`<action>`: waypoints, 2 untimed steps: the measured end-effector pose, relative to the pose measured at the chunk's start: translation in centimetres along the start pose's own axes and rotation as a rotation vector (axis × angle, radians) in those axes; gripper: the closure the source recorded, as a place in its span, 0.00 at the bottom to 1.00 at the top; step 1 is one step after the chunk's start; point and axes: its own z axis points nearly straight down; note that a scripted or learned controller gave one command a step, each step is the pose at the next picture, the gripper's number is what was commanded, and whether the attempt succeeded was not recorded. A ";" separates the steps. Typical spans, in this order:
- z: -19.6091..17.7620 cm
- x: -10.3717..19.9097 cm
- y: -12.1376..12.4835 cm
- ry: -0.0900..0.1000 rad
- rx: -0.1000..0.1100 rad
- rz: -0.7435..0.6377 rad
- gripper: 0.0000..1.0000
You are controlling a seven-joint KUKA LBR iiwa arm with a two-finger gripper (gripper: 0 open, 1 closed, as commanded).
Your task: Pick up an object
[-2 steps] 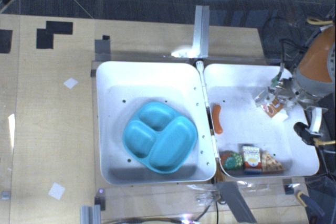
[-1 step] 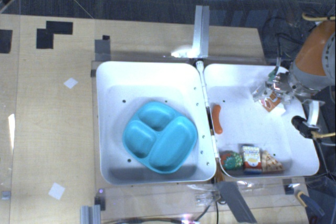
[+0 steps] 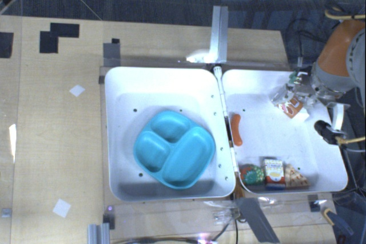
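My gripper [image 3: 293, 98] hangs over the back right part of the right bin [image 3: 257, 88]. It is shut on a small orange and white packet [image 3: 295, 109], which sits between the fingertips and juts out below them. An orange sausage-shaped piece [image 3: 235, 129] lies by the bin's left wall. Along the front wall sit a green and red item [image 3: 251, 174], a small yellow carton [image 3: 273, 170] and a speckled tan item [image 3: 295, 177].
The left bin [image 3: 123, 100] holds a blue divided plate [image 3: 174, 148]. A metal post [image 3: 219, 34] rises behind the wall between the two bins. The grey arm with its orange band [image 3: 338, 54] comes in from the right.
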 end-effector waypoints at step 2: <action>-1.6 0.1 0.4 -0.002 -0.010 -0.010 0.00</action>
